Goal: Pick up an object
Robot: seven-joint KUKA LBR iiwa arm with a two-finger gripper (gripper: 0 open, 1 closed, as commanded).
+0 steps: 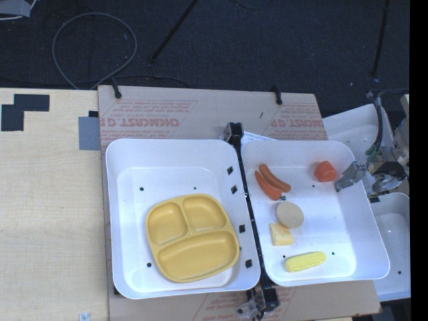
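Arm mostly cut off at right edge of frame; gripper [353, 176] barely in, a grey tip over the right bin's [364, 249] upper right rim, can't tell its state. In that bin: small red-orange tomato-like object [325, 171] upper right, just left of gripper; two orange sausages [271, 181] upper left; tan round disc [289, 214] centre; yellow cheese wedge [281, 235]; corn cob [305, 261] bottom. Left bin [127, 179] holds yellow divided plate [192, 237].
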